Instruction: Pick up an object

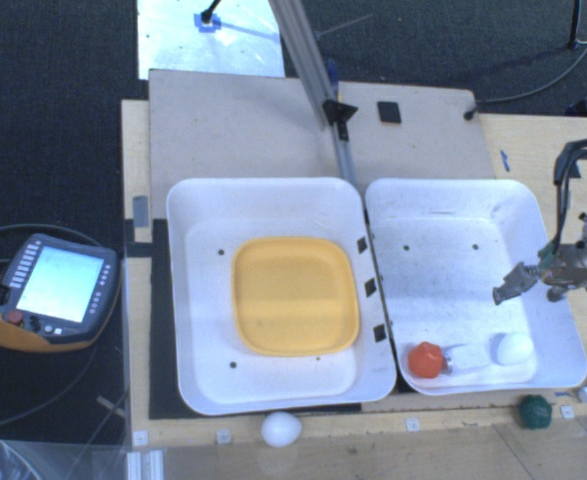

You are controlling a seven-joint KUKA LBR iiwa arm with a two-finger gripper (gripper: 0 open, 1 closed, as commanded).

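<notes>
- the things i could pick lie along the near edge of the right bin [443,203]: an orange ball [426,360] toward the left corner, a small clear piece [466,358] just beside it, and a white ball [514,349] further right.
- my gripper [509,286] hangs over the right side of that bin, above and apart from the white ball; nothing sits between its fingers, and whether they are spread or closed i cannot tell.
- the left bin [198,268] holds a yellow plate [296,295] lying flat in its middle.
- on the bench in front of the bins rest a white egg [281,429] and a dark green ball [535,411].
- a teach pendant [51,291] lies on the floor to the far left.
</notes>
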